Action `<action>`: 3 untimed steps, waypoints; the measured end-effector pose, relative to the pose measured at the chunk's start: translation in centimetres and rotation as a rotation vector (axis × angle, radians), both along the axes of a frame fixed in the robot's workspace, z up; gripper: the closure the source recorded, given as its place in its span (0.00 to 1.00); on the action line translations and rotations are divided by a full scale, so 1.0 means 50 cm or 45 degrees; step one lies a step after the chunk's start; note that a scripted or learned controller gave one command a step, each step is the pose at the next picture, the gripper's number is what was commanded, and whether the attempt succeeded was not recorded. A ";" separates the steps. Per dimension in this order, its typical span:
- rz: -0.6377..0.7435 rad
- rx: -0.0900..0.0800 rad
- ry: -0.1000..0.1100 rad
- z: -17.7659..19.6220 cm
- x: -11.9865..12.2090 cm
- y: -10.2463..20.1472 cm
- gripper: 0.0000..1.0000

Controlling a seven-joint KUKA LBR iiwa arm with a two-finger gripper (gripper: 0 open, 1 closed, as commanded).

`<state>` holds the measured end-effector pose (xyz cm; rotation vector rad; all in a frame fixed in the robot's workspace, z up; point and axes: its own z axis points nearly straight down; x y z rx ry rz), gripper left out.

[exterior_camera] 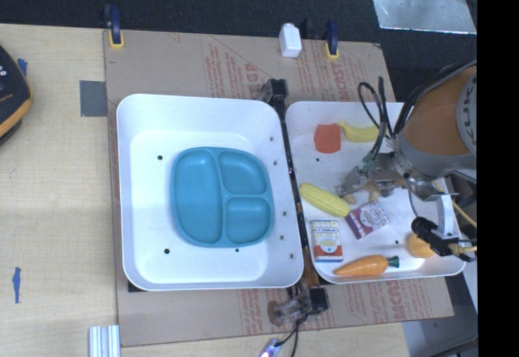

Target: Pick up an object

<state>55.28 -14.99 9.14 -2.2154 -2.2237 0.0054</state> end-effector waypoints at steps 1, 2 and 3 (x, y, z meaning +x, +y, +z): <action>0.003 -0.002 0.002 0.021 0.000 -0.002 1.00; 0.003 -0.002 0.002 0.021 0.000 -0.002 0.00; 0.000 0.000 -0.006 0.031 0.199 -0.006 0.00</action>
